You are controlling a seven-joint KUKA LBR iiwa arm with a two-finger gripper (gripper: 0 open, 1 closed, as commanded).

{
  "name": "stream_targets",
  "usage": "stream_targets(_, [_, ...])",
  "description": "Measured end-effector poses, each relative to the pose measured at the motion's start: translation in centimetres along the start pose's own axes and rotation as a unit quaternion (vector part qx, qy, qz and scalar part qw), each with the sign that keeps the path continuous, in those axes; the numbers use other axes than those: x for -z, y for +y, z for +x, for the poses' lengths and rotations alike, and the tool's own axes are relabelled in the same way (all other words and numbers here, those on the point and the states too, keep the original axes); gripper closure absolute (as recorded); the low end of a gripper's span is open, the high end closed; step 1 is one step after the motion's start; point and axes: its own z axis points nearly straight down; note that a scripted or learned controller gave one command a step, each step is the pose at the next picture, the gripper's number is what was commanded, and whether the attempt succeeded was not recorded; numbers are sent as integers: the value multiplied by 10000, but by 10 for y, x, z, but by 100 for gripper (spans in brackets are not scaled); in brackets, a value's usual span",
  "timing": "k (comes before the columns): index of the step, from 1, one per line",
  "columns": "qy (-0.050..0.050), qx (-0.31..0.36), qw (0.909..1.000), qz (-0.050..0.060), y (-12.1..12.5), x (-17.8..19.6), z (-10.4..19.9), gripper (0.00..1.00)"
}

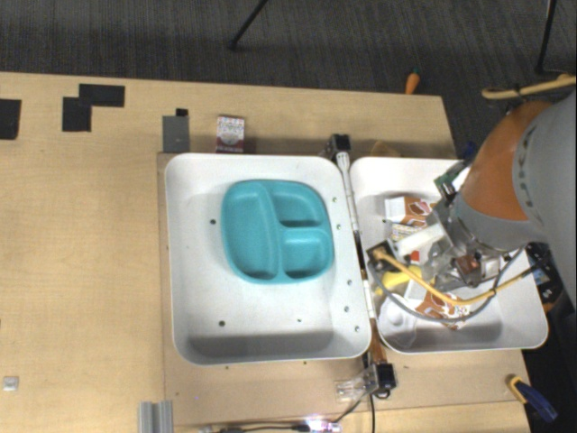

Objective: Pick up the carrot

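The left bin (189,242) is my landmark. In the middle of it sits a teal tray (275,230) with three parts. Touching the left bin on its right side is the right bin (514,327). My grey arm (532,170), with its orange band, reaches over the right bin from the side far from the left bin. My gripper (444,262) hangs low in the right bin, over a heap of small things. I cannot tell if my fingers are apart or together, because wires and clutter hide them. I think an orange bit (414,258) in that heap, near the left bin's wall, may be the carrot, but it is too small to be sure.
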Motion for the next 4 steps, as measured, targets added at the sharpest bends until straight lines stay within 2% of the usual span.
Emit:
stream_targets(1, [22,-28,10000,-22,3,3,0,0])
stream_targets(2, [22,-28,10000,-22,3,3,0,0])
stream_targets(3, [9,378,9993,-15,9,-25,-3,0])
stream_targets(4, [55,1406,9900,-88,130,101,-20,0])
